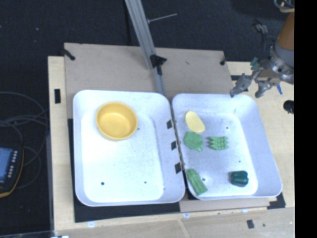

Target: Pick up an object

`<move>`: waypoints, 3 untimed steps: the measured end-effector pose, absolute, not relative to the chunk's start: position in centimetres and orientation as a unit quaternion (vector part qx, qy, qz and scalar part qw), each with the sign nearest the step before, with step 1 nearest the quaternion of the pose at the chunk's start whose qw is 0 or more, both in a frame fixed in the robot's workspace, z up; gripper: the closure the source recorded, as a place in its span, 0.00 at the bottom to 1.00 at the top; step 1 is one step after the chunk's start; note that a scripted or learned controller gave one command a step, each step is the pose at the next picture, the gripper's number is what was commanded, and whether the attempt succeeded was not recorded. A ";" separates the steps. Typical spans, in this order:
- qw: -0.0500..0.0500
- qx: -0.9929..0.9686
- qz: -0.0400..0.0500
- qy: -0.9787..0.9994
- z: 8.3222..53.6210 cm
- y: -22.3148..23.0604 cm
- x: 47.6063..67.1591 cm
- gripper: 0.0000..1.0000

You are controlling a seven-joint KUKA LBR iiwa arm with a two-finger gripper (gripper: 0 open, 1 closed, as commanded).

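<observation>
The gripper (250, 87) is above the far right corner of the right bin (257, 118), close to its rim. Its two fingers are spread apart, one pointing to the left and one to the right, and nothing is between them. Behind it, the orange band (286, 31) of the arm is at the right edge of the view.

In the right bin there are five small things. A yellow piece (194, 122) lies near the left wall, in the far part of the bin. Just below it is a green lump (193, 141), almost touching the yellow piece. Beside the lump, to the right, is a green ridged piece (217, 143), a little apart from it. A long green piece (196, 181) lies tilted in the near left corner. A dark green pepper (239, 178) is in the near right part, well apart from the others. All five are far from the gripper, and the gripper touches none of them.

In the left bin (84, 182) a yellow bowl (117, 120) stands upright in the far left part. The two bins are side by side and touch along the middle, where small black clips (174, 145) are seen. A grey rail (141, 26) goes from the top of the view down to the place between the bins. The bins rest on a brown board (109, 66) on the bench (59, 202).
</observation>
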State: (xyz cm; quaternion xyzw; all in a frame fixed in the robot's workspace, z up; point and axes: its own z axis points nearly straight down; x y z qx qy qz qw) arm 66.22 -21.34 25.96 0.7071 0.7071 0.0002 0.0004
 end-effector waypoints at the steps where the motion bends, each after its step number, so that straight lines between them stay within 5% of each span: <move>1: -0.002 0.707 -0.001 0.707 20.4 -20.7 65.5 0.00; 3: -0.001 0.707 -0.001 0.707 9.8 -20.3 64.8 0.00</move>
